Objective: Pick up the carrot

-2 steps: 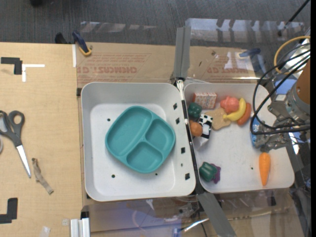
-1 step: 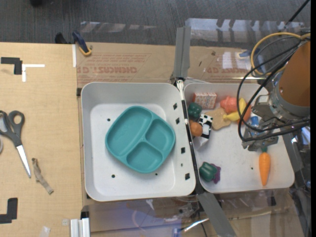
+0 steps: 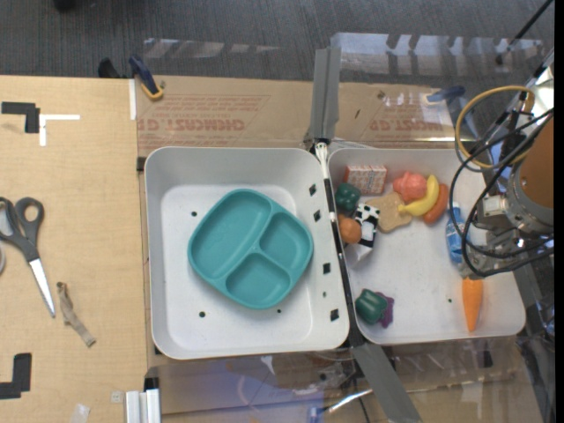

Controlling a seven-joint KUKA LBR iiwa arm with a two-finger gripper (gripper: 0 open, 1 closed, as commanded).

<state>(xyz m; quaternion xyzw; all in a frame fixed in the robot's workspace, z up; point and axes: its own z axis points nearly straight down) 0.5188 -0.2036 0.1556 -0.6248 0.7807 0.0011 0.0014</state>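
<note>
While the arm (image 3: 538, 174) looms at three o'clock, the carrot (image 3: 473, 302) lies in the right bin (image 3: 414, 263).
Whether the end effector is open or closed cannot be told; the teal plate (image 3: 251, 248) sits in the left bin (image 3: 167, 236).

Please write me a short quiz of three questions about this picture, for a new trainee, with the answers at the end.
1. True or false: the carrot lies in the right bin.
2. What sits in the left bin? A) a teal plate with three compartments B) a banana C) scissors
3. Which fruit lies next to the tomato?

Key: 1. True, near the front right corner. 2. A, the plate. 3. The banana.
</note>
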